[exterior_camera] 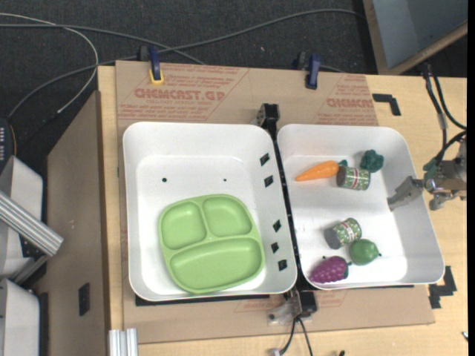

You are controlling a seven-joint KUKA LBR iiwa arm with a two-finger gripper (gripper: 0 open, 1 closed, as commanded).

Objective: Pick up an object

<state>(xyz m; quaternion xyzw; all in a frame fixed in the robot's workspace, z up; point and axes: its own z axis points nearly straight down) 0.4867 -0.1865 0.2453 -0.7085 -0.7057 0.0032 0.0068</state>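
The carrot (317, 171) lies in the right bin (415, 269), in its far half, long axis running roughly left-right — the orange tip points toward the left bin (141, 199), the green top toward the gripper (410, 192). It sits well apart from the gripper, to the gripper's left in the view and slightly farther back.

Touching the carrot's green end is a small can (355, 177) lying on its side, and just beyond that a dark green broccoli piece (372, 160), the closest thing to the gripper. Nearer the front of the bin lie a second can (343, 232), a green round fruit (364, 252) and purple grapes (329, 270).

The gripper hangs at the bin's right wall, holding nothing — how far its fingers are spread is unclear. The left bin holds a green divided plate (211, 242).
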